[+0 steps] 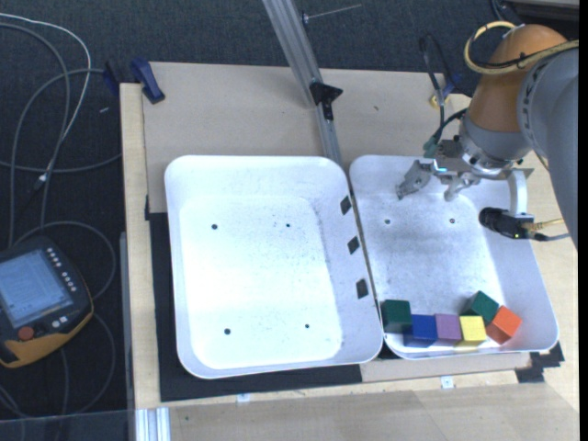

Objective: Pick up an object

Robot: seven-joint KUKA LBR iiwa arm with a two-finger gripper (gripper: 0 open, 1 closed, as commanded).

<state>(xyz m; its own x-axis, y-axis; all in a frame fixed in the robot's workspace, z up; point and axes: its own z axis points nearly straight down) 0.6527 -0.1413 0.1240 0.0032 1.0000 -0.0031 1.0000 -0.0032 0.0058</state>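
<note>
**Empty-handed over the right bin**

The two metal fingers of the gripper (432,184) are spread apart, nothing between them, hovering near the far edge of the shallow white plastic right bin (514,274). Small coloured cubes (450,324) line its near edge.

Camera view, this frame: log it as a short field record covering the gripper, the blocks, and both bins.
gripper: open, nothing between its fingers, over the far end of the right bin
blocks: dark green, blue, purple, yellow, green, orange
block location: clustered along the right bin's near edge
left bin: white, speckled floor
task status: no block picked up yet
</note>
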